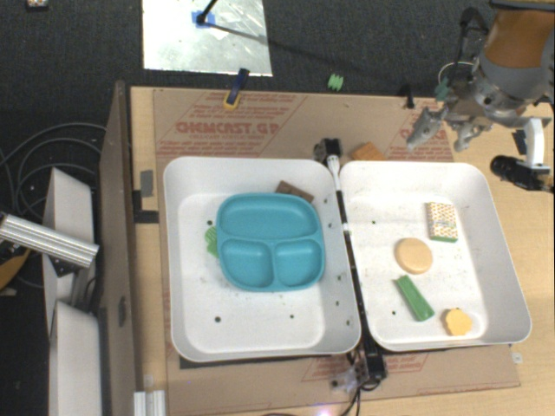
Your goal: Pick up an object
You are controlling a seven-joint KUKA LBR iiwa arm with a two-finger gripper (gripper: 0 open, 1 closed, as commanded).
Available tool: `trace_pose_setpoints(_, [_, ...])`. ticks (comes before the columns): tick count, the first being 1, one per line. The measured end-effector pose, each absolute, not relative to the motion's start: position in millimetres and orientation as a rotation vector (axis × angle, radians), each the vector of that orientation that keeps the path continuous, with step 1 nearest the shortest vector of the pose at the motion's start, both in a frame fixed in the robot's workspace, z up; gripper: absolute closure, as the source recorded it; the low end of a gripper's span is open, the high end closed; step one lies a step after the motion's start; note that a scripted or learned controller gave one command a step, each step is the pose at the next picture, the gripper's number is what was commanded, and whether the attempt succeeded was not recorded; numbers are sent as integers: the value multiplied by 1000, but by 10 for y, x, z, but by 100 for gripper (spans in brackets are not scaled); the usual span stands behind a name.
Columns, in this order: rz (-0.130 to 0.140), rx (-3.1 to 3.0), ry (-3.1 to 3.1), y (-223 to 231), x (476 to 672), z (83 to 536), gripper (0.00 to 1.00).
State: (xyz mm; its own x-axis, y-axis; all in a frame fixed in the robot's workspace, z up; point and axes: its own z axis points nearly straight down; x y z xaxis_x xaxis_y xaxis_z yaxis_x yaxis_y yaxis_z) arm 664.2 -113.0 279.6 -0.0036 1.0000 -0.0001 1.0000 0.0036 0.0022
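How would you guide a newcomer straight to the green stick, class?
Find the right-hand white bin, the one without the big blue tray. Look in its near half, just below the round tan disc. The green stick lies there at a slant, the bin's only long, narrow, all-green piece.

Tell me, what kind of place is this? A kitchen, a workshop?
Most likely a robotics lab, not a kitchen. A robot arm hangs over a bench with two white bins, toy-like items such as a blue divided plate lie inside, and loose cables trail on the floor.
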Motion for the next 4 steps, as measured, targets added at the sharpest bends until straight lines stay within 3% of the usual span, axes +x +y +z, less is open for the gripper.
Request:
trace_pose_setpoints(1, [-5,2217,2238,-494,6362,1865,0])
trace_pose_setpoints(2, [0,2223,2217,-948,5893,2267,0])
trace_pose_setpoints(3, [-4,2226,2218,-1256,5430,2137,0])
trace_pose_setpoints(4, [-10,2229,2229,-1247,5198,944,0])
